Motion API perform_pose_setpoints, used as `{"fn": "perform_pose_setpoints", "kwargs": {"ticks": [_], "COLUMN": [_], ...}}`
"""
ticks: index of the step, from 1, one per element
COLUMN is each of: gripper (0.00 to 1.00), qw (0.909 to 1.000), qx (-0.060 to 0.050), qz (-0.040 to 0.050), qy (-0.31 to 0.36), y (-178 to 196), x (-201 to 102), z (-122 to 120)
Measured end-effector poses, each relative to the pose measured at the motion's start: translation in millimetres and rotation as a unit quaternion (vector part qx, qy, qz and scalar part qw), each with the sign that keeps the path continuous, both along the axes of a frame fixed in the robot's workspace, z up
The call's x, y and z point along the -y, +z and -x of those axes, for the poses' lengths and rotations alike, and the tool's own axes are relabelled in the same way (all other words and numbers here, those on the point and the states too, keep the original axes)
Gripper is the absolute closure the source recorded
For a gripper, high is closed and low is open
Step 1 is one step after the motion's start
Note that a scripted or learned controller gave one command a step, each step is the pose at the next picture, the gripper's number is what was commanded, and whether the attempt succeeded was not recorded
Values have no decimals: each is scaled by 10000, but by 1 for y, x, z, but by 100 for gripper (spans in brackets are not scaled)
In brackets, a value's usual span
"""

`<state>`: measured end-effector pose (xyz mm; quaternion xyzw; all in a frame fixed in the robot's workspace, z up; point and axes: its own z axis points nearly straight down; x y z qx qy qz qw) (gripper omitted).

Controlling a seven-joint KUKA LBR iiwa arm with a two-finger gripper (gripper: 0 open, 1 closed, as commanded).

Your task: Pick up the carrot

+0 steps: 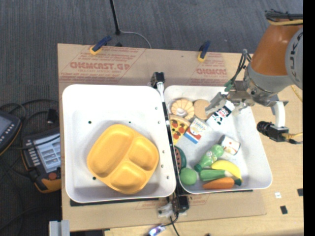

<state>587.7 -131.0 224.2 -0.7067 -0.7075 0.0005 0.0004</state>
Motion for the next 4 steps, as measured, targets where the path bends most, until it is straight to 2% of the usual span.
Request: {"fn": "perform_pose_setpoints", "kwargs": {"ticks": [1,2,3,4], "gripper": [0,0,0,100], "qw": [9988,9942,9792,9791], "qx": [20,1,21,31], "qz": [14,6,14,27], "qy": [482,1075,2028,2033], "y": [184,63,236,246], "x": [32,93,86,85], "z": [37,104,103,102]}}
